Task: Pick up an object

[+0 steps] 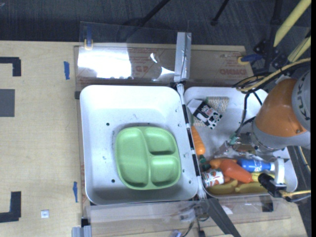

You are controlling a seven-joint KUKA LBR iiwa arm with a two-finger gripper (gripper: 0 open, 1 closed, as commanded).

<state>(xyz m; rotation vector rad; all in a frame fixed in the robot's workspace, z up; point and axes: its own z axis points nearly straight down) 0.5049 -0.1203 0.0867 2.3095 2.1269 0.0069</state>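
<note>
Right bin [291, 179] holds a jumble of small things; the likely pick items sit at its near end. Orange carrot-shaped toy [233, 170]: smooth, glossy plastic look, tapered, long axis running left to right with a slight slope toward the near side, thick end to the left. Just left of it a small red-and-white can [213, 178] lying on its side against the bin's left wall. Blue bottle-like piece with a yellow band [255, 165] lies just right of the carrot, long axis roughly left-right, touching or nearly touching it. Yellow banana-like shape [237, 186] along the near wall, under the carrot. A second orange tapered piece [198, 141] lies against the left wall, long axis far-to-near. Black-and-white patterned item [207, 115] at the far end, tilted, beside a speckled tan patch.

Left bin [98, 107]: white, smooth, rounded corners, holding a pale green divided plate [147, 156] with three sections, matte plastic, flat on the floor.

Arm [280, 115] grey with an orange band, reaching in from the right over the right bin; hand [236, 144] low above the toy pile, metal parts blurred; cannot tell its state.

Desk [34, 147] is light wood with black tape marks.
</note>
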